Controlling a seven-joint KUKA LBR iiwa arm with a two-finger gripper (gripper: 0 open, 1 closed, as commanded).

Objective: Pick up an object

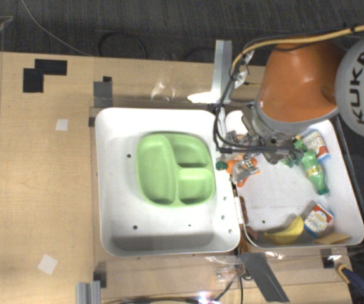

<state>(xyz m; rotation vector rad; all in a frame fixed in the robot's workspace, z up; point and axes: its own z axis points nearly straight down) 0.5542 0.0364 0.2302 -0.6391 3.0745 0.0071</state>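
While the grey and orange arm (296,81) hangs low over the upper left corner of the right bin (353,198), its gripper (248,145) sits just above a small orange and white object (243,167) by the bin's left wall; whether the jaws are wide or closed I cannot tell from here. Nothing looks lifted yet, so I'd judge the pick not done: the green bottle (314,170), banana (285,230) and small carton (319,220) lie in that bin, and the green divided tray (174,168) rests in the left bin (115,189)
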